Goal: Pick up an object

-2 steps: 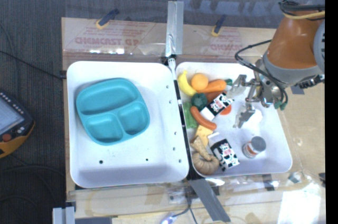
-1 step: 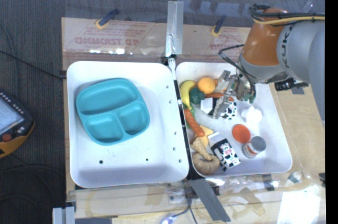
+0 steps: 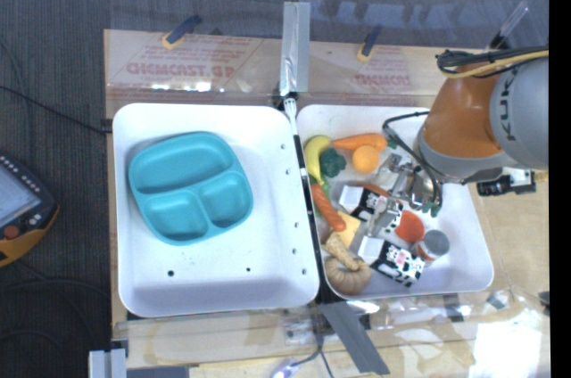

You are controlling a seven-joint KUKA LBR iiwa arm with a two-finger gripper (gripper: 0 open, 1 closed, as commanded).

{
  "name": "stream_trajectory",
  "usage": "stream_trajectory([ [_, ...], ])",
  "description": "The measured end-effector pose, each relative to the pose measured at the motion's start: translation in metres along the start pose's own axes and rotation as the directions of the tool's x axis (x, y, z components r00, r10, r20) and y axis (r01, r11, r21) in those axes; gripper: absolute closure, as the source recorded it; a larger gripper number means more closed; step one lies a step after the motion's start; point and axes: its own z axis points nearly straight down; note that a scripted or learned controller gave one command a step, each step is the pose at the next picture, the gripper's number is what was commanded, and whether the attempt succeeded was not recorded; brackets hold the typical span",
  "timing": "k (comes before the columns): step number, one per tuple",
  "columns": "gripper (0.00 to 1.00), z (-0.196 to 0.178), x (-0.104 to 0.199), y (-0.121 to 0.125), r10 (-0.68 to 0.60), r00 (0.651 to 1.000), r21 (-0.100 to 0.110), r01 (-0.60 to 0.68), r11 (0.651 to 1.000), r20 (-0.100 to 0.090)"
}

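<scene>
The right bin [image 3: 471, 271] holds a heap of toy food. My gripper [image 3: 386, 205] reaches down into the middle of the heap, over a black-and-white patterned carton [image 3: 362, 201] and beside a red piece [image 3: 410, 227]. Its tips are lost among the objects. At the back of the heap lie an orange ball [image 3: 365, 158], a carrot [image 3: 359, 141], a banana [image 3: 315, 155] and a green piece [image 3: 333, 162]. A brown pretzel [image 3: 346, 269] and a second patterned carton [image 3: 399, 262] sit at the front. A small grey can [image 3: 434, 243] lies to the gripper's right.
The left bin [image 3: 178, 287] holds a teal divided plate [image 3: 189, 184]. A raised ridge [image 3: 302, 189] separates the two bins. The arm's orange and grey wrist [image 3: 464, 131] hangs over the right bin's back right corner.
</scene>
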Motion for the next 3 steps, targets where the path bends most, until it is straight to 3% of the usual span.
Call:
stream_trajectory([
  [1,0.0,0.002,-0.057,0.045,0.306,0.952,0.023,-0.305,0.952,-0.03],
  [2,0.0,0.001,-0.009,0.034,0.306,0.952,0.001,-0.306,0.952,0.0],
  [3,0.0,-0.001,0.047,0.004,0.452,0.892,-0.003,-0.452,0.892,0.005],
])
